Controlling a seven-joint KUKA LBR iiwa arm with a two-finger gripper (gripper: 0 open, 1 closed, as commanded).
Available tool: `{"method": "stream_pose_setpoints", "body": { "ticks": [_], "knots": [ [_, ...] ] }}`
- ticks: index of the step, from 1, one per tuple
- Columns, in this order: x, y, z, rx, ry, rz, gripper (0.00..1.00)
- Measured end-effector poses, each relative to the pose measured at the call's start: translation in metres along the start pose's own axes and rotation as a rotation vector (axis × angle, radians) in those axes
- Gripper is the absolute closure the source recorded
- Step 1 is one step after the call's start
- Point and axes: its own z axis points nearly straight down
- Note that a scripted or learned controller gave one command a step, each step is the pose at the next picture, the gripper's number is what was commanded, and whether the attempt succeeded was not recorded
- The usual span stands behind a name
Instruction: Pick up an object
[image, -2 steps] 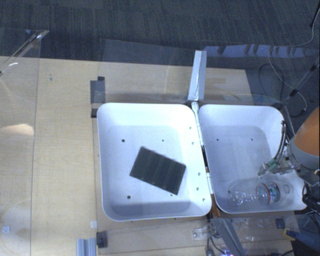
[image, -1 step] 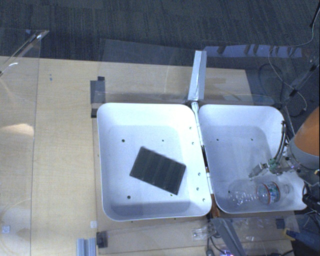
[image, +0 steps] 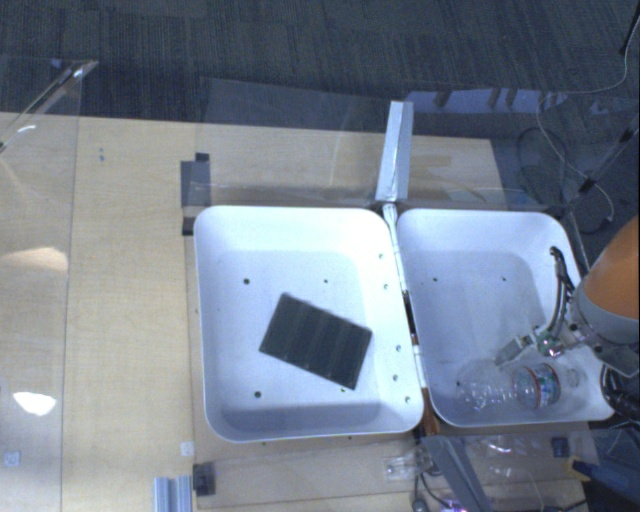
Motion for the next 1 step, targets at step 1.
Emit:
{"method": "stream_pose_setpoints", "body": {
  "ticks": [1],
  "knots": [
    [0.0007,-0.0007,0.0008,0.003,0.002,0.414,0.0]
  ]
}}
